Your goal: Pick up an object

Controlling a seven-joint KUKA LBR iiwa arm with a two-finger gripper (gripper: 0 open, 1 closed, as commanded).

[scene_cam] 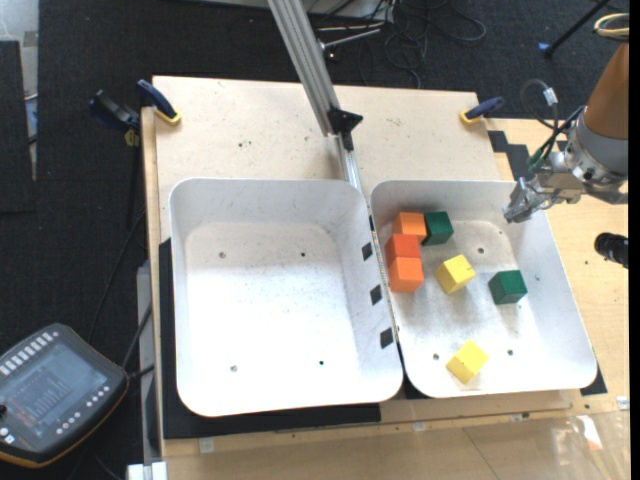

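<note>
At the upper right corner of the right bin (560, 298), the claw (519, 209) hangs over the rim, tip pointing down and to the left; its tips are too small and blurred to say whether they are spread or pressed together, and nothing can be made out between them. Arm (610, 118) enters from the right edge, orange band above the grey wrist, cables looped beside it. Inside the right bin, well apart from the claw: a green cube (437, 227) near the back wall, touching an orange block (410, 224) on its left; a second orange block (405, 266) just in front of that one, close to the bin's left wall. Yellow cube (455, 273) sits near the bin's middle, tilted; another green cube (508, 287) to its right, nearest the claw of all the pieces. Second yellow cube (467, 361) lies near the front wall. Left bin (200, 218) stands just beside the right one, walls touching. Both rest on a pale board (250, 128) with clamps (160, 101) at its back corners. Slanted metal rail (300, 43) runs down to the gap between the bins. Pendant (45, 393) lies at lower left.
</note>
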